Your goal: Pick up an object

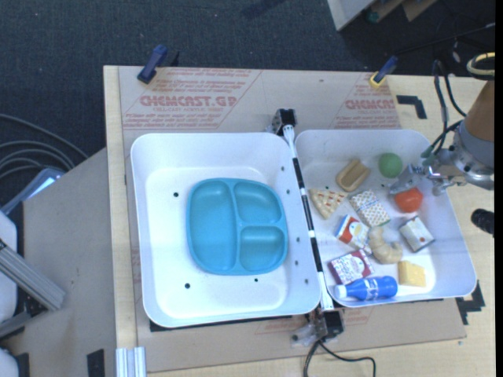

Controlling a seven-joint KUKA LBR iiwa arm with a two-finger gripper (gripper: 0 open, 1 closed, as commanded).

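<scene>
Objects lie scattered in the right bin (pixel 452 218), and I count about ten of them. Nearest my hand (pixel 414 181) is a red-orange piece (pixel 407 200), just below and beside the fingertips; I can't tell whether it is touched. A green ball (pixel 390 164) sits just left of the hand, toward the bin's far wall. Left of that is a tan bread-like piece (pixel 353 174), and below it a pizza-slice wedge (pixel 326 202) close to the divider. In the middle I see a patterned white block (pixel 369 208), a small red and white pack (pixel 350 230), and a pale lumpy piece (pixel 383 246). To the right of those lies a white and grey box (pixel 416 233), with a yellow cheese-like block (pixel 412 273) below it. Along the near wall are a dark red pack (pixel 349 268) and a blue bottle (pixel 370 289) lying on its side.

My hand hangs low over the bin's right part, reaching in from the right. I cannot tell how wide it stands, and I see nothing clearly between its fingers.

The left bin (pixel 153 210) holds a blue divided plate (pixel 236 226), flat in the middle. Both bins rest on the table (pixel 236 96), which carries red print on its far part.
</scene>
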